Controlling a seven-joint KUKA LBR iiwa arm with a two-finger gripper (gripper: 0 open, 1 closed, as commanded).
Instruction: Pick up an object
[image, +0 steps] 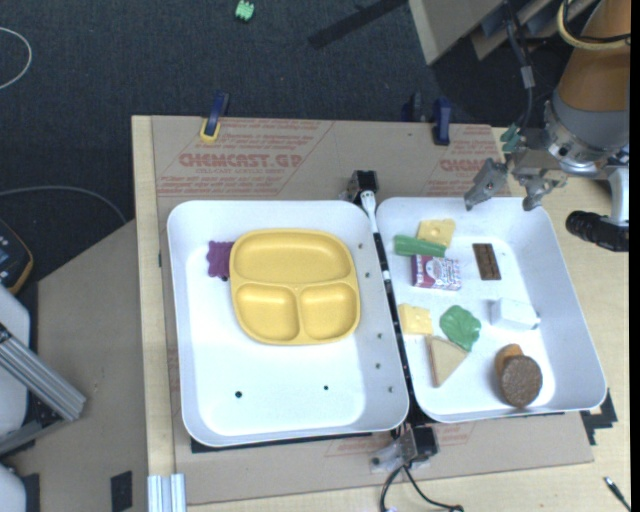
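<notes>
I judge the small dark brown rectangular bar (486, 261) the likeliest pick, since it lies nearest the gripper (509, 187); it sits flat in the right white bin (570, 300), just right of the red-and-white printed packet (437, 272), which I use as my landmark; it looks stiff, light and thin, so I would close across its short sides and expect little to grip above the floor.

Above the packet lie a green stick (418, 246) and a pale yellow holed cheese wedge (435, 232); below it sit a yellow block (415, 319), a soft-looking green leaf piece (460, 325) and a tan wedge (443, 359); further right and lower lie a white block (518, 314) and a round brown patty (519, 379).

Far left of the packet, the left white bin (200, 350) holds a yellow three-compartment plastic tray (295, 284) with a purple piece (219, 257) touching its left edge.

The gripper hovers above the packet at the right bin's far rim, fingers spread apart and grasping nothing; the grey arm (590, 90) comes in from beyond the packet's upper right.
</notes>
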